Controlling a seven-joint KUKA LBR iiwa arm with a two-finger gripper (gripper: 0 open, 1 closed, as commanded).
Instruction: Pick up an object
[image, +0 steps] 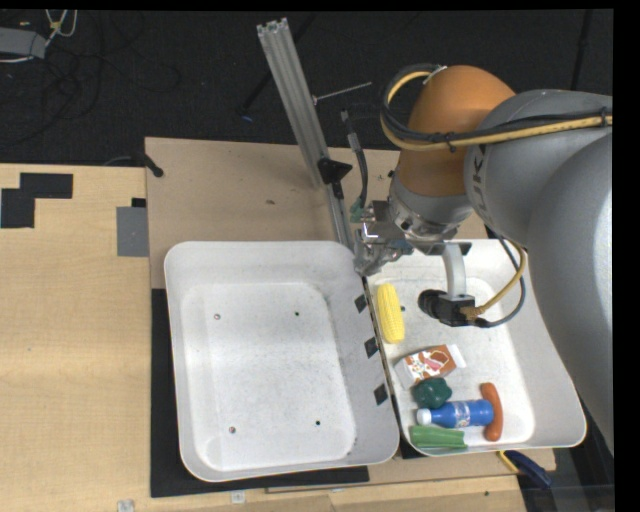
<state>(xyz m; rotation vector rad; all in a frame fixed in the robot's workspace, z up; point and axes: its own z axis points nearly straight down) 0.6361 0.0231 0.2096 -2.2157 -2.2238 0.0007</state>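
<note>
The gripper (374, 248) is being held over the far left corner of the right bin (556, 392), just beyond the corn (388, 311), and whether it is released or clenched cannot be told. The corn is lying lengthwise against the bin's left wall, apart from the packet (430, 362), bottle (458, 412) and sausage (490, 411) that are crowded at the near end. The corn is probably being targeted, so the descent is best centred on its middle, closing across its width while the wall is kept clear.
</note>
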